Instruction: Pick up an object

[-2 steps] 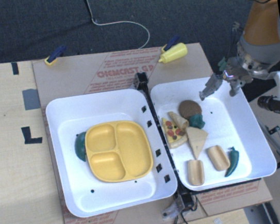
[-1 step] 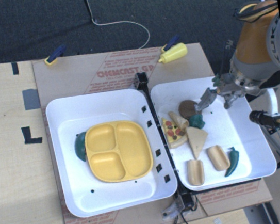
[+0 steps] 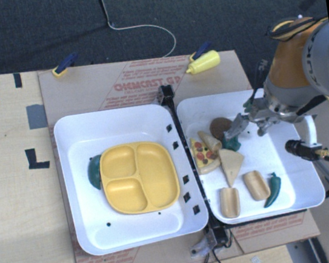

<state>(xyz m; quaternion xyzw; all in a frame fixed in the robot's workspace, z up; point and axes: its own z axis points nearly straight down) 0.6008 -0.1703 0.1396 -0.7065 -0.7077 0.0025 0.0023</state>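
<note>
Start at your left bin (image 3: pixel 78 171): it holds a yellow divided plate (image 3: pixel 139 176), with a dark green piece (image 3: pixel 94 172) tucked against the plate's left edge. The right bin (image 3: pixel 291 158) carries the small items: a pizza slice (image 3: pixel 204 154), a tan wedge (image 3: pixel 231 165), two bread-like rolls (image 3: pixel 229 201) near the front wall, a green pepper (image 3: pixel 272 189), and a brown round piece (image 3: pixel 220 127). The gripper (image 3: pixel 233 134) sits low at that cluster's right edge, over a small teal piece (image 3: pixel 232 144); you cannot tell its state from here. The nearest targets lie just left of it and below, so the coming move looks short.
</note>
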